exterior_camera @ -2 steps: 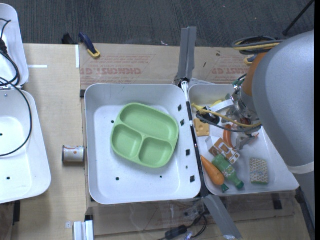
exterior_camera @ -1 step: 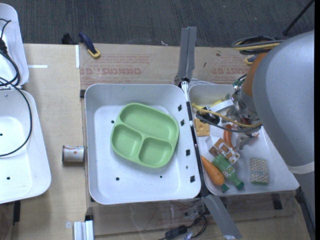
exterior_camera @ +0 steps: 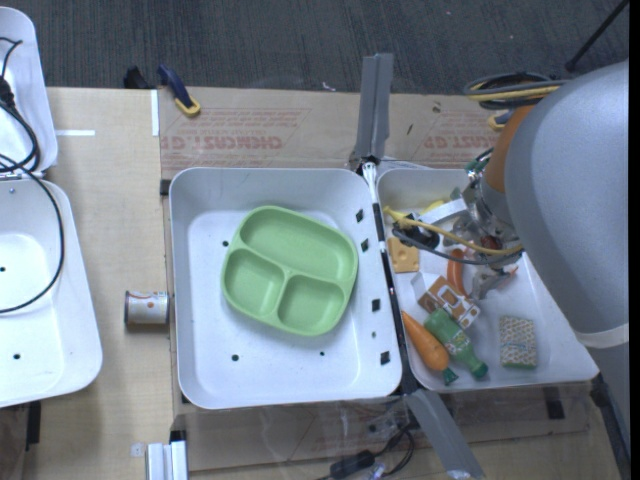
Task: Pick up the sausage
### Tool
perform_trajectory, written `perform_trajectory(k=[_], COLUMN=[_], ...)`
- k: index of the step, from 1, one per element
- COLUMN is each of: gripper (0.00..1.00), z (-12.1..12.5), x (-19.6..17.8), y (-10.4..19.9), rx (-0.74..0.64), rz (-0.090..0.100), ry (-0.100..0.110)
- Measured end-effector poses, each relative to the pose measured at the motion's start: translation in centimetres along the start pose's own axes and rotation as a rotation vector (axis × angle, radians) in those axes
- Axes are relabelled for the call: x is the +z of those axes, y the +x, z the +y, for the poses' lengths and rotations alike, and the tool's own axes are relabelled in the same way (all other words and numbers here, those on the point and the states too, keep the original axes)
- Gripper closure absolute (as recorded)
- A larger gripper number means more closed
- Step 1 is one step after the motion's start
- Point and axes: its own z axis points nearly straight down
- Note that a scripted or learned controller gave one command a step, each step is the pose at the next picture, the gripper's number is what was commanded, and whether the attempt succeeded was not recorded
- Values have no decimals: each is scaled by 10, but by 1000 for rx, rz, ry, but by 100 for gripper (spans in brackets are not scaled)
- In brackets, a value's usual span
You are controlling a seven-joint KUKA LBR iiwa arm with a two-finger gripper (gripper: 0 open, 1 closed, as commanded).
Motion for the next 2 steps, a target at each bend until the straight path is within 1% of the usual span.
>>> perform_trajectory(k=[1,2], gripper=[100,100], z=[0,-101], x=[-8,-163], y=[-1,-6], rx=[-4,-85], rz=[-4,2], ry=[0,-1])
